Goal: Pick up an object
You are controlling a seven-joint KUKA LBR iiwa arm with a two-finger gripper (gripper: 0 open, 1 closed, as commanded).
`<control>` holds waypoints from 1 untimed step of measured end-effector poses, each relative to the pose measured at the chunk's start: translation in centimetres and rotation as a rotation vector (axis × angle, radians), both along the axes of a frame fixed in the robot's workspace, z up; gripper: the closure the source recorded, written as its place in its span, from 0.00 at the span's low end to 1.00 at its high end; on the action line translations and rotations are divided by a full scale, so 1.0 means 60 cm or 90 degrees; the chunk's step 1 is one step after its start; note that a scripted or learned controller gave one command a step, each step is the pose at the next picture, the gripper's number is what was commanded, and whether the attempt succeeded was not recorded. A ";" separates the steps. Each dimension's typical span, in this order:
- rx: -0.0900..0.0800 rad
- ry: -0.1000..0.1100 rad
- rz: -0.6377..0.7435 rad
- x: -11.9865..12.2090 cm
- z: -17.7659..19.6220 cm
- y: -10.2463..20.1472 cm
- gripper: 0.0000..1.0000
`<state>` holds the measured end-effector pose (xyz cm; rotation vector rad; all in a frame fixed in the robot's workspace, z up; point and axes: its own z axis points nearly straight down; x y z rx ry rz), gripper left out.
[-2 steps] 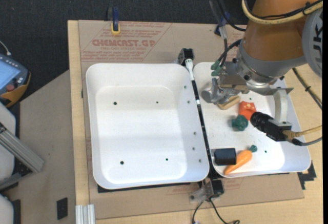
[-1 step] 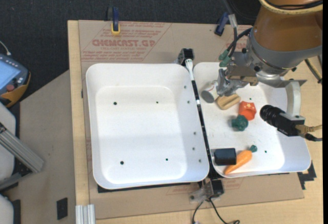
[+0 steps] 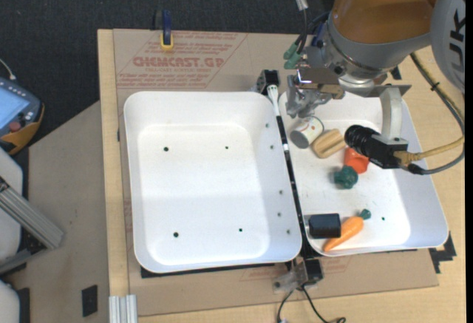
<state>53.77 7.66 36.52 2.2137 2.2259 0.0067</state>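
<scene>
— How is the carrot (image 3: 345, 232) laid?
— Slantwise near the right bin's (image 3: 427, 219) front edge, leaves toward the right edge; a black block (image 3: 324, 225) touches it.
— The gripper (image 3: 304, 109)?
— Seen over the back-left corner; jaw state cannot be told.

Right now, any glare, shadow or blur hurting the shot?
Camera view: sharp overall; the left bin has a bright band across its floor, the far part shaded; the arm shades the right bin around the gripper; the carrot is clear.

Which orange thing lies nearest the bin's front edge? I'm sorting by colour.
The toy carrot, lying by the black block at the right bin's front. The orange-red piece sits farther back.
</scene>
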 end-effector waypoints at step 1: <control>0.000 0.004 0.000 -0.028 0.000 0.067 1.00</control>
